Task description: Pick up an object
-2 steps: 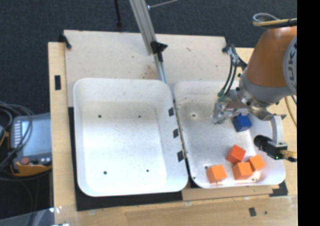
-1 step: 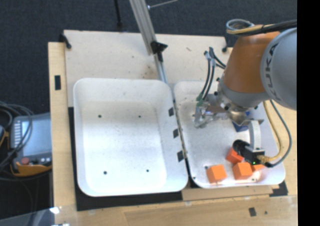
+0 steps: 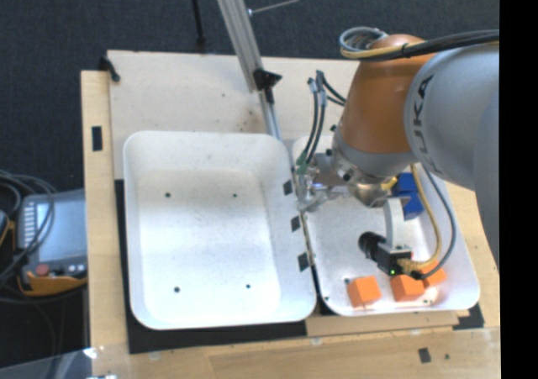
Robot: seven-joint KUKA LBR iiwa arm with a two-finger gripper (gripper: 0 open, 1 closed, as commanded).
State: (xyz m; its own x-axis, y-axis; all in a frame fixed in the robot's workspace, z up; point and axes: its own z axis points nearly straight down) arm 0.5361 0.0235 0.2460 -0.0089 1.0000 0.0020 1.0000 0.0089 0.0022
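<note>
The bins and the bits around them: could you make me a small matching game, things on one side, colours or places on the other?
Things:
1. left bin
2. orange blocks
3. blue object
4. band on the arm

Descriptions:
A. orange, above the wrist
B. white, on the view's left
C. near the front edge of the right bin
D. partly hidden under the arm

Pairs: 1-B, 2-C, 3-D, 4-A

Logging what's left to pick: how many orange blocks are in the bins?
2. One orange block and a second orange block lie side by side at the right bin's near edge. The arm may hide more.
</note>
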